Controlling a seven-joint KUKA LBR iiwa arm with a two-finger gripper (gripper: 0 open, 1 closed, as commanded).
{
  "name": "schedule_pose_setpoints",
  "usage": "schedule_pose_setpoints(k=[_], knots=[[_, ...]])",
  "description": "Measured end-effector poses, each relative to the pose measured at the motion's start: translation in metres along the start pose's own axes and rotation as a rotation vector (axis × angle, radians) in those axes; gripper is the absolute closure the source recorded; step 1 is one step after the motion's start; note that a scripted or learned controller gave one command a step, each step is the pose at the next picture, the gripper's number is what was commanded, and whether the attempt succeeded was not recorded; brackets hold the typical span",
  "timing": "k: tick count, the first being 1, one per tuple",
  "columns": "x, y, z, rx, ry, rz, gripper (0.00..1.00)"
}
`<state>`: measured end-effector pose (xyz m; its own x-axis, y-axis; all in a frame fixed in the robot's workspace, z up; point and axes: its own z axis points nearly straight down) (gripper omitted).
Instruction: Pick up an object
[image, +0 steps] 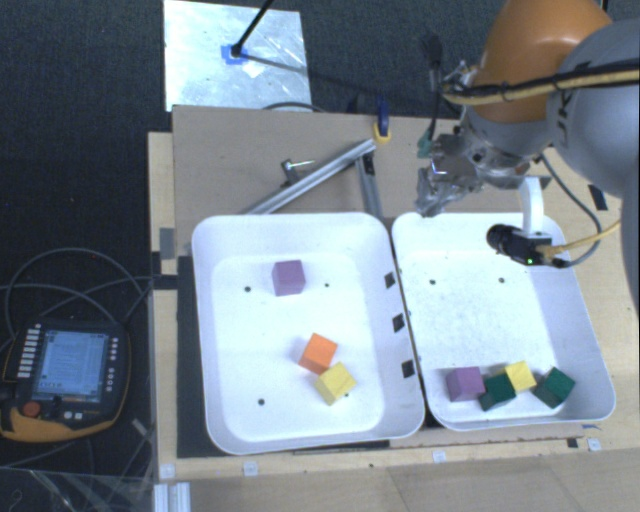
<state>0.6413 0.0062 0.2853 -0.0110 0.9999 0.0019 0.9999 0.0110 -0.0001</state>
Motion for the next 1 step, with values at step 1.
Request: schedule_pose_setpoints(k=[1], knots=[[0.0503, 0.0035, 0.0091, -0.001, 0.000, 0.000, 1.00]])
